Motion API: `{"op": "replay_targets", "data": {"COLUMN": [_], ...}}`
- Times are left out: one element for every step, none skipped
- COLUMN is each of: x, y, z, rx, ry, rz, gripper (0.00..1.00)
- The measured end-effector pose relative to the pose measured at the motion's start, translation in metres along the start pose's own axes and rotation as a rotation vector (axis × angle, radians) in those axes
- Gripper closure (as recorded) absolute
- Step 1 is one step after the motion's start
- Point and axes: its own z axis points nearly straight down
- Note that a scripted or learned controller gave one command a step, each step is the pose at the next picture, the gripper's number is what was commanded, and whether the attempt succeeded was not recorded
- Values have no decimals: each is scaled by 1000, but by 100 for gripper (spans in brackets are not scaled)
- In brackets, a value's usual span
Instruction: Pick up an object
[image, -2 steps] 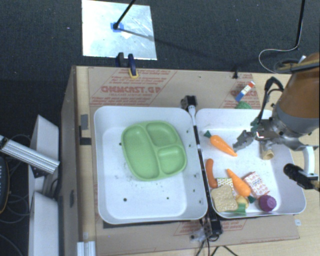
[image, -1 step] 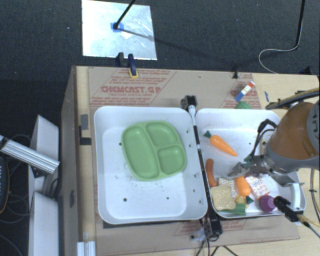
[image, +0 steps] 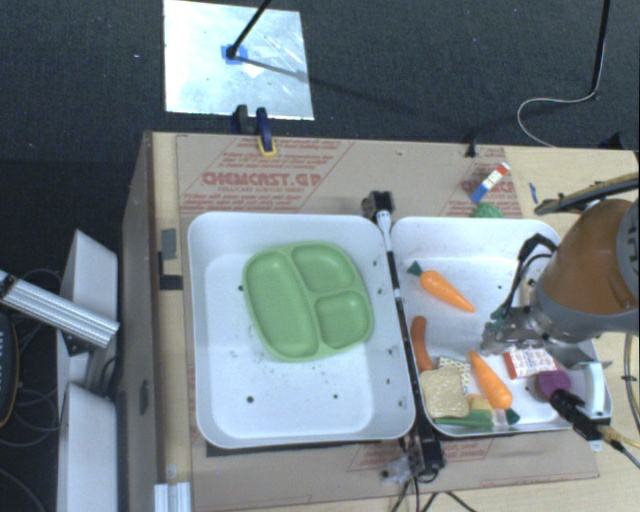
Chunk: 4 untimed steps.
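Carrots (image: 446, 290), a sausage (image: 421, 343) and a cracker (image: 446, 390) lie in the right bin (image: 455, 240). Arm (image: 595, 275) reaches in from the right, gripper (image: 503, 333) low over the bin floor beside them; finger state unclear.

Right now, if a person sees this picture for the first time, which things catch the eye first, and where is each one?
First comes the pale green plastic tray with three compartments, lying in the left shallow white bin. Next is the grey arm with its orange band, reaching in from the right over the right white bin. There, toy foods crowd the near side, and an orange toy carrot with a green top lies apart.
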Motion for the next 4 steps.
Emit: {"op": "replay_targets", "data": {"x": [0,6,42,41], "y": [0,67,126,127], "z": [0,22,22,12], "rx": [0,12,11,10], "ry": [0,4,3,3], "rz": [0,-1,-2,-5], "gripper": [0,0,0,100]}}
